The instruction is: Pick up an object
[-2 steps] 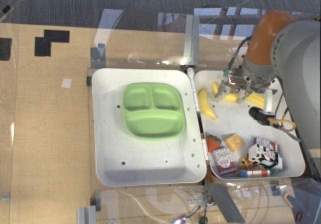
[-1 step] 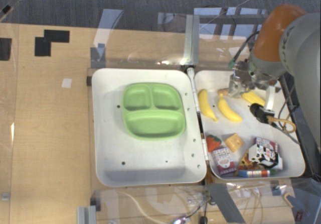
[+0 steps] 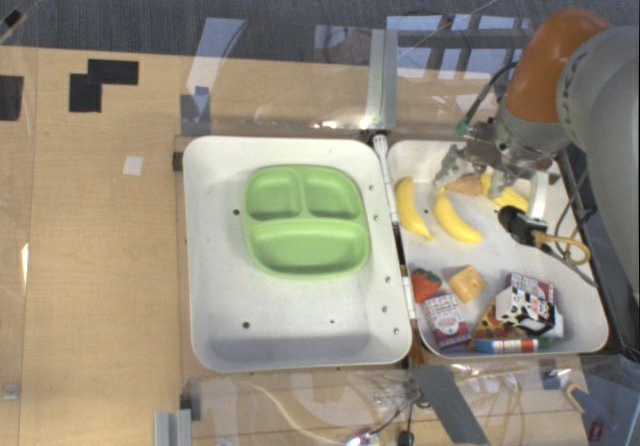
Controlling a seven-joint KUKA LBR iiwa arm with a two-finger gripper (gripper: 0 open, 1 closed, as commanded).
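Where bins adjoin, two bananas [image 3: 435, 211], one tray [image 3: 305, 221].

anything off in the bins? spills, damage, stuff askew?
Nothing spilled or broken. The green tray sits flat in the left bin. The right bin is cluttered: bananas, small boxes, loose food toys, all inside its walls. The pincer hangs over the bananas.

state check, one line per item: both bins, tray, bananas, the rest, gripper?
left bin: holds the tray
green tray: flat, right way up, three compartments bare
right bin: holds the loose items
two bananas: lying side by side, whole, unpeeled
small carton: lying flat at the front
black-and-white box: lying tilted
gripper: low over the bin's back, beside the bananas; grip unclear
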